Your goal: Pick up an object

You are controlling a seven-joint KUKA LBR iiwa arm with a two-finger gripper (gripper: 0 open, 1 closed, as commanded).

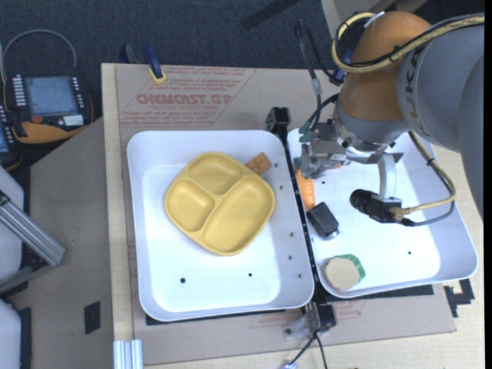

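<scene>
An orange carrot-shaped piece (307, 194) lies at the left wall of the right bin (430, 237). My gripper (310, 167) hangs right over its far end, close to the wall between the bins. A black block (323, 220) lies just in front of the orange piece. A round tan disc with a green rim (343, 273) rests near the right bin's front edge. In the left bin (154, 275) sits a yellow divided plate (220, 203), with a small brown block (258, 163) at its far right rim.
The arm's grey body and orange band (384, 44) cover the far part of the right bin. A small black clamp (278, 118) stands at the back between the bins. The bench is cardboard (192, 91).
</scene>
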